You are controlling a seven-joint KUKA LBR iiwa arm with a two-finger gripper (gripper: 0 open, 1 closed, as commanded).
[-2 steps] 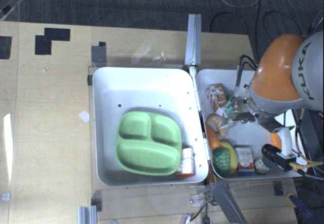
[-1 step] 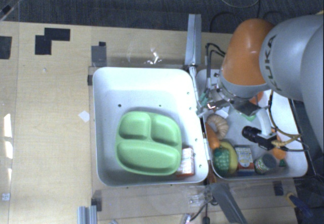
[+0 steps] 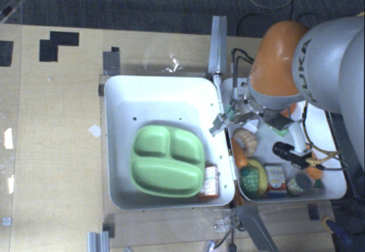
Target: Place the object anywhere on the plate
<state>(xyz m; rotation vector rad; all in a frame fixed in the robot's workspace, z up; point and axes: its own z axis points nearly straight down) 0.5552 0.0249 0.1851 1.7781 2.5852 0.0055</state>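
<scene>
A light green divided plate lies in the left white bin, toward its front. Against the plate's front right corner leans a small red-and-white striped packet. My gripper hangs low over the wall between the two bins, just right of the plate's far right corner. A small teal bit shows at the gripper, and I cannot tell whether anything is held. The right bin holds a tan croissant-like piece, just below and to the right of the gripper.
Several more items crowd the right bin's front: an orange piece, a green and yellow fruit shape, a small box and a can. The arm's bulk covers the right bin's back. A metal bracket stands behind the bins.
</scene>
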